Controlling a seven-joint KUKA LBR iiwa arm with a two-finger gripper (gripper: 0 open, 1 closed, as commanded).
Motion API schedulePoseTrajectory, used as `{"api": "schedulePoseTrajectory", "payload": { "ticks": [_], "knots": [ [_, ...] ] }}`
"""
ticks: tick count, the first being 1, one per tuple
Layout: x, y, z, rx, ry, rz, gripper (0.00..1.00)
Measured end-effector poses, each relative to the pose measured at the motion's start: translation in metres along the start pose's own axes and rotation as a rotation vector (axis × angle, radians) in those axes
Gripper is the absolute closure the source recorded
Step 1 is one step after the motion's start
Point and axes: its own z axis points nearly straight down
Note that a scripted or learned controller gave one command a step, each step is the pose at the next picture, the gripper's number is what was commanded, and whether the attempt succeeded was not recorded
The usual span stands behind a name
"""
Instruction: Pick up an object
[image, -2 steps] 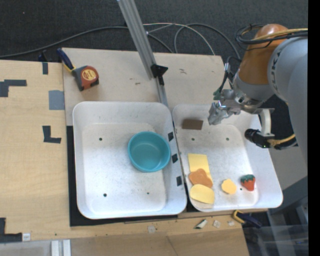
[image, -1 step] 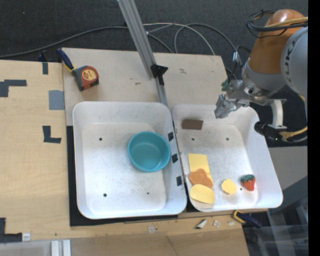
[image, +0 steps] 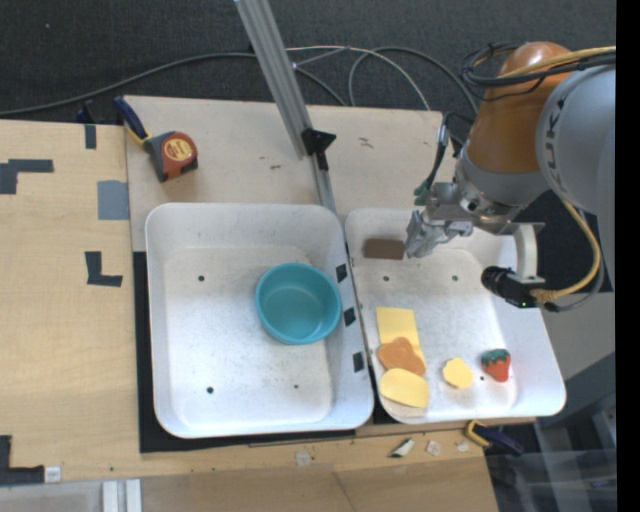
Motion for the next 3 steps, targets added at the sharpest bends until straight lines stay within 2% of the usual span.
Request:
{"api": "schedulePoseTrajectory", "payload": {
  "ticks": [2, 3],
  "knots": [
    [0.108, -0.053, -0.009, 0.001, 0.002, -0.004, 1.00],
    [0.165, -0.071, 0.006, 0.002, 0.001, -0.004, 1.00]
  ]
}}
